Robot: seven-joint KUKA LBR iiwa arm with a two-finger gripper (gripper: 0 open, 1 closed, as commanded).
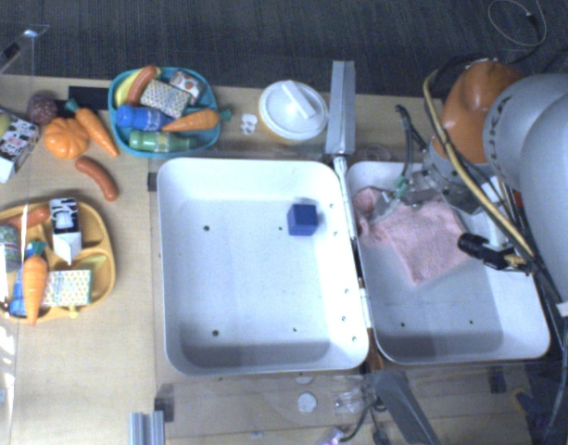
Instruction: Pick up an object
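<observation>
Pink cloth (422, 239) lies crumpled in the right bin (469, 336), at centre-right of the frame. The gripper (409, 191) hangs over its upper-left edge, the cloth spreading down-right from it. A blue cube (303, 218) sits well apart in the left bin (246, 332).

I count two white bins (256, 341), one blue cube (303, 218) and one pink cloth (422, 239). Beside them I see one blue bowl (126, 139), one yellow tray (103, 267), one white lid (294, 109), one pumpkin (65, 138) and one sausage (98, 179).
</observation>
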